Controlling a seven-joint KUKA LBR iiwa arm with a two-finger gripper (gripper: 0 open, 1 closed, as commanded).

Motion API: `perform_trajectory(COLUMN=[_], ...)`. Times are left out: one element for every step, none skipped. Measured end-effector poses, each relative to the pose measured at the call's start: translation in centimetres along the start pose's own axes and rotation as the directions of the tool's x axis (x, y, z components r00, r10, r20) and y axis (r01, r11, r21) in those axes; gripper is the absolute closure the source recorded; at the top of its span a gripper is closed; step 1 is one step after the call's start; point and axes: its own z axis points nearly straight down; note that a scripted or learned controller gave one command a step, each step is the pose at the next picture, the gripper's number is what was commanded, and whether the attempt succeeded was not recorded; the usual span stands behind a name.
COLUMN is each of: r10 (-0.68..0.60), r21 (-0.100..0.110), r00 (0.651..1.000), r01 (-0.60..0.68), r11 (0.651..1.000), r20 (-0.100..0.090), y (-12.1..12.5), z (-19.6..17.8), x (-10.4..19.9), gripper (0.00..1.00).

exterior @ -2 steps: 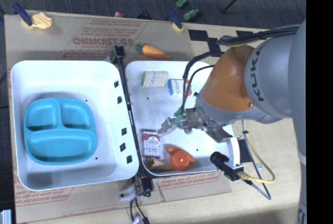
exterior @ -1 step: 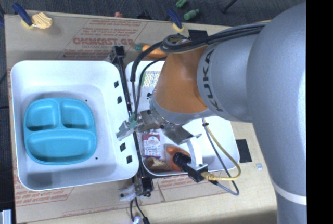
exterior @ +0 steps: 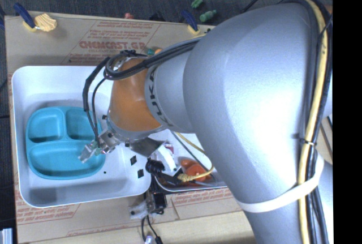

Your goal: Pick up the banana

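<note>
Camera view: the gripper [exterior: 94,150] hangs over the blue tray [exterior: 56,144]; its grip state cannot be told; a yellow sliver [exterior: 194,177], possibly the banana, lies to its right.

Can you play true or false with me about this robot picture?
1. The blue plastic divided tray lies in the left white bin. True.
2. The tray has one compartment. False: it has three.
3. The grey arm with the orange band reaches over the bins. True.
4. The brown cardboard sheet under the bins is plain. False: it bears red printing.
5. The tray is red. False: it is blue.
</note>
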Motion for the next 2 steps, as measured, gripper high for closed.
perform_trajectory(r10=[0.139,0.236], r21=[0.003,0.0], r00=[0.99,0.972], r01=[-0.139,-0.236], r11=[0.99,0.972], r20=[-0.001,0.001], y=[0.7,-2.6], z=[-5.6,-21.0], x=[7.6,2.4], gripper=[0.0,0.0])
